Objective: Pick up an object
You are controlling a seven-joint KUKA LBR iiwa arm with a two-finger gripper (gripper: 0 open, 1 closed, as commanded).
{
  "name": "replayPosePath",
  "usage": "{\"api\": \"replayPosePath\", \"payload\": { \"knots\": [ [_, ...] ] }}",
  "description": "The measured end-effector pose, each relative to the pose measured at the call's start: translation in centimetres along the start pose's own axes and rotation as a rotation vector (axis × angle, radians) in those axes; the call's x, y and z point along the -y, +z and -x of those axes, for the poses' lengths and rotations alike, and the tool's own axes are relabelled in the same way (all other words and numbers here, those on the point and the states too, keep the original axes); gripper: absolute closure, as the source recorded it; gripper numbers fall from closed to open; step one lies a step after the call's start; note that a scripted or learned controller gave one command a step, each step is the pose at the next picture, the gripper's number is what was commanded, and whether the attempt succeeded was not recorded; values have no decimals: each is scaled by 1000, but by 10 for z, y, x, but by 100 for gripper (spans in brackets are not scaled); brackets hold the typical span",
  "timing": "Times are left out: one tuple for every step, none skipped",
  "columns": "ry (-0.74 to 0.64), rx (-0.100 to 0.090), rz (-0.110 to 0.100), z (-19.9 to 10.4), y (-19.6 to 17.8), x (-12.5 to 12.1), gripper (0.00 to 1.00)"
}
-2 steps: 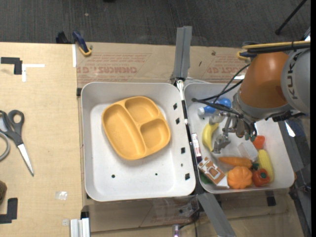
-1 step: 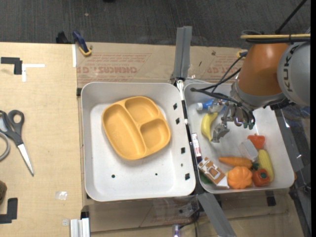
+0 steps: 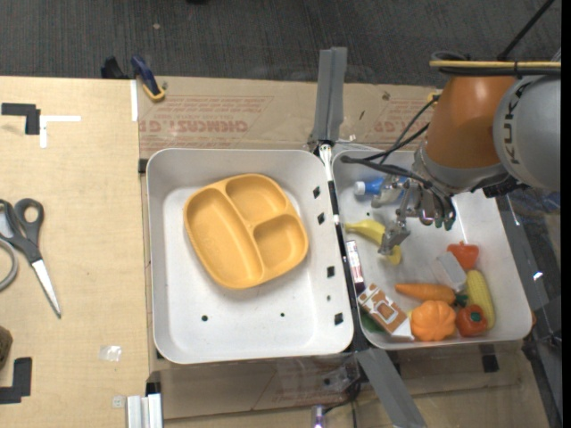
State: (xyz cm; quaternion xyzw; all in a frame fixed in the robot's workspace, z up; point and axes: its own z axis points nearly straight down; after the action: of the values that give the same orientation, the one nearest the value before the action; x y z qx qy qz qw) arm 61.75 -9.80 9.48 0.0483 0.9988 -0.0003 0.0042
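The right bin (image 3: 513, 266) holds several toy foods. A yellow banana (image 3: 364, 231) lies at its left side, a blue-capped item (image 3: 368, 186) near the back. A carrot (image 3: 426, 290), an orange round fruit (image 3: 432, 320), a red piece (image 3: 472, 321), a yellow corn cob (image 3: 480, 292) and a small printed carton (image 3: 384, 310) crowd the front. My gripper (image 3: 417, 239) hangs over the bin's middle, open, with nothing between its fingers. One fingertip (image 3: 391, 253) stands just right of the banana.
The left bin (image 3: 169, 310) carries a yellow divided plate (image 3: 247, 230). Scissors (image 3: 31, 248) lie on the wooden bench at the far left. A red and white item (image 3: 459, 261) sits right of the gripper. Cables trail behind the wrist.
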Motion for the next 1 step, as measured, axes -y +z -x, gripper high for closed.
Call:
{"api": "replayPosePath", "payload": {
  "knots": [
    [200, -7, -1, -43, 2, 2, 0]
  ]
}}
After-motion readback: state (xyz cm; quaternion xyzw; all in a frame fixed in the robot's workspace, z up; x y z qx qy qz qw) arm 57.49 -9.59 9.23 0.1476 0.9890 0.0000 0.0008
